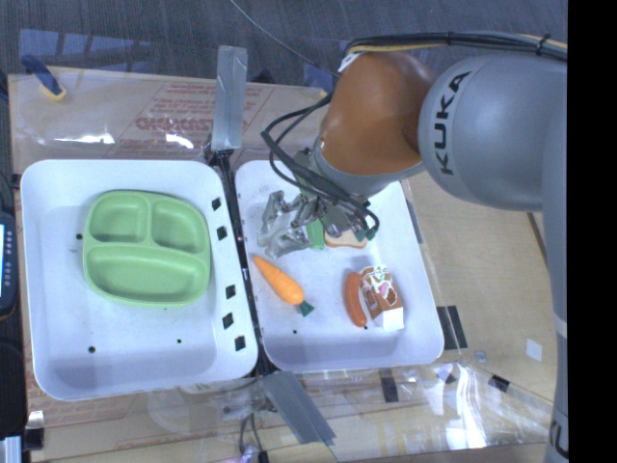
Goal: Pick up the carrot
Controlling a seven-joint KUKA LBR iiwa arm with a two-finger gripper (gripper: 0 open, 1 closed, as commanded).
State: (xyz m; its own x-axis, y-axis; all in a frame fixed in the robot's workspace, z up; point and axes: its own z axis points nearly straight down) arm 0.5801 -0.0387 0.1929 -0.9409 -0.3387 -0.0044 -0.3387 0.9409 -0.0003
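Note:
The carrot [279, 281], orange with a small green stub at its lower right end, lies slantwise in the right bin [328, 350] near its left wall. My gripper [282, 227] hangs over the upper left part of that bin, just above the carrot's upper tip and apart from it. Its metal fingers [274, 210] stand spread and open with nothing between them. The orange band and grey arm cover the bin's back right corner.
A sausage [355, 300] and a brown and white food piece [382, 292] lie right of the carrot. A slice of toast [345, 240] peeks out under the wrist. The left bin [58, 345] holds a green divided plate [147, 246].

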